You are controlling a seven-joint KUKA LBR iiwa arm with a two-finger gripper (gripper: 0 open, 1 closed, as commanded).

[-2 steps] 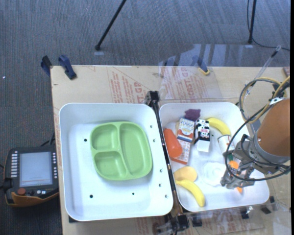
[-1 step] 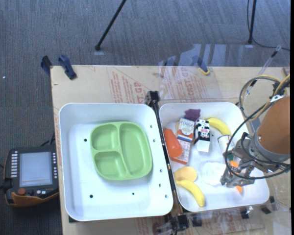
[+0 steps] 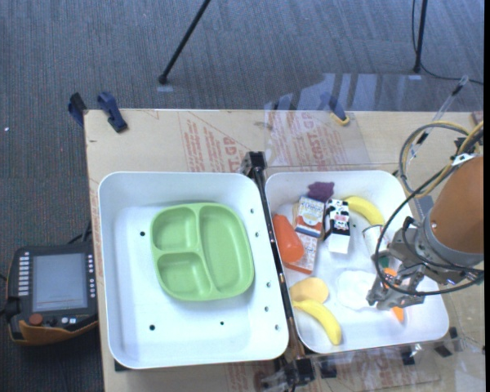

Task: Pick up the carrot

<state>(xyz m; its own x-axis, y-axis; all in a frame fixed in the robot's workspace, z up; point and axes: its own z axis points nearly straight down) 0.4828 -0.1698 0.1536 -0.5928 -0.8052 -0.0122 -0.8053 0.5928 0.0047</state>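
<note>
Here | my gripper (image 3: 389, 294) low in the frame's lower right, over the right white bin (image 3: 416, 333) | jaws: cannot tell | small orange carrot (image 3: 399, 314) just below my fingertips, partly hidden.

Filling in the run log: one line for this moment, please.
arm: over right bin | gripper: low beside carrot | grasp: unconfirmed

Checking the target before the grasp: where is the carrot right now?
The carrot lies in the right bin, near its front right corner, just under the pincer and right of a white round piece.
</note>
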